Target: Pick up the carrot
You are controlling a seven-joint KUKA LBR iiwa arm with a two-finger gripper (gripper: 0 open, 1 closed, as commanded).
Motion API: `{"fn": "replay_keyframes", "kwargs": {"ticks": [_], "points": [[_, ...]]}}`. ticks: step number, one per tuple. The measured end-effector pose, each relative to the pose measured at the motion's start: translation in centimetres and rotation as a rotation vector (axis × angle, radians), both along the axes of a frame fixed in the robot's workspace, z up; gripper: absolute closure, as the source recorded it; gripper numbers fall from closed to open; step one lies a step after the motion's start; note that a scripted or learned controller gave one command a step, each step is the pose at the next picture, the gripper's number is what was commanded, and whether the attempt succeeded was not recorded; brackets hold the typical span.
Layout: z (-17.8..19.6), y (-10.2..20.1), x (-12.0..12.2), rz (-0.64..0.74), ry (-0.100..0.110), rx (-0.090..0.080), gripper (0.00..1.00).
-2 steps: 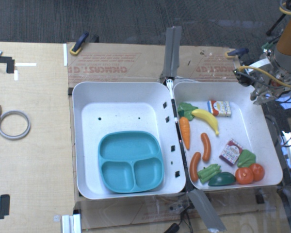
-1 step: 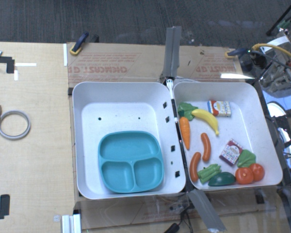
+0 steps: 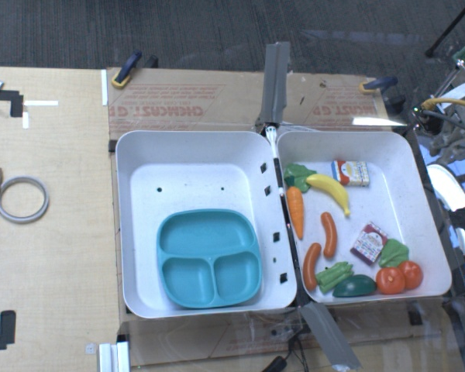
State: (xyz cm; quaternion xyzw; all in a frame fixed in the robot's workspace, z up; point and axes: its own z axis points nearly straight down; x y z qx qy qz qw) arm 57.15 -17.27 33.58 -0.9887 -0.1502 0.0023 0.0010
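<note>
From my station the carrot (image 3: 295,211) lies in the right bin (image 3: 418,208), close against that bin's left wall, just beside the divider where the two bins meet. Nothing is gripping it and nothing is touching it from above, so I judge the pick has not begun: the approach, the closing on it and the lift are all left to do. As for the end effector, I cannot tell its state from this view, neither how far it is open nor whether it has hold of anything.

The carrot's long axis runs nearly straight up and down the picture, roughly parallel to the bin wall beside it. Its green leafy top (image 3: 297,177) sits at the far end, toward the back of the bench, and the orange body narrows toward the near end, so the tip points toward the front edge.

A yellow banana (image 3: 330,191) lies just to its right, close to the leafy top, and a small sausage (image 3: 328,234) lies a little apart from the tip. The left bin (image 3: 139,177) bears a teal divided plate (image 3: 210,256), well apart from the carrot
</note>
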Motion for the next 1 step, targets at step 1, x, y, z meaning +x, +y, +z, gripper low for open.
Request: {"fn": "replay_keyframes", "kwargs": {"ticks": [1], "points": [[-0.21, -1.82, -4.50, 0.114, 0.000, 0.000, 1.00]]}}
